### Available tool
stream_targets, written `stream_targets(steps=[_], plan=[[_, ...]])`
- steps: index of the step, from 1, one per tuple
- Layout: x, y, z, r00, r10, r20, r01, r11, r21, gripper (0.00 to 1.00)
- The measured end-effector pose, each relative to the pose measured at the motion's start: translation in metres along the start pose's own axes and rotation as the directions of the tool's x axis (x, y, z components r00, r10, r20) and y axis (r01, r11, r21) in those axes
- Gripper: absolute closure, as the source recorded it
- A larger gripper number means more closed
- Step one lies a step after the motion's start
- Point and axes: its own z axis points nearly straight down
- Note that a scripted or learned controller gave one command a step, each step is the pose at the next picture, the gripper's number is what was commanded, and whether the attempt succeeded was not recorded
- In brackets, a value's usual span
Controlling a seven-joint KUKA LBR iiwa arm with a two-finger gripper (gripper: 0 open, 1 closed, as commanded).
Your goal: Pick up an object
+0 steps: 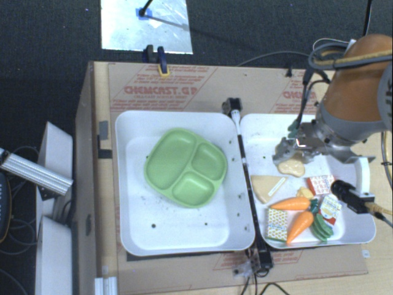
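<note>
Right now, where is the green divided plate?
The green divided plate lies in the left bin, roughly at its middle, across the divider from the right bin's toy carrots.
</note>
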Motion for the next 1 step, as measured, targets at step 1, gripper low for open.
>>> stream_targets(steps=[1], plan=[[-0.0649,0.0114,-0.0032,1.000,0.003,0.002,-0.003,1.000,0.000,1.00]])
